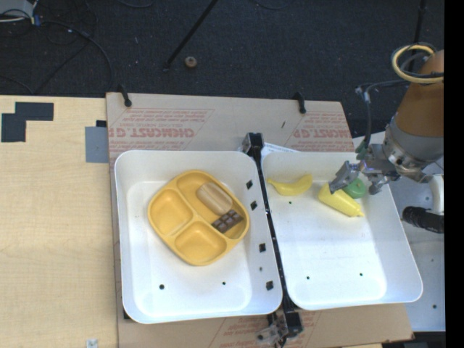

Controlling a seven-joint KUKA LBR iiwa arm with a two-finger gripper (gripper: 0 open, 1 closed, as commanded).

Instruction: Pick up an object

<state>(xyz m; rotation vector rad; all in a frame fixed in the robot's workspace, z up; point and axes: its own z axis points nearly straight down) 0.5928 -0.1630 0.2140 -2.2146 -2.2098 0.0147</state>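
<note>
The gripper [357,181] sits low at the right bin's [341,281] far right corner, its grey fingers spread around a green object [356,189], touching the yellow corn cob [341,201]. A banana [291,186] lies near the far edge.

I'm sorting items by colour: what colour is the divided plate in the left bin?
Yellow; the divided plate shows clearly in the camera view.
</note>
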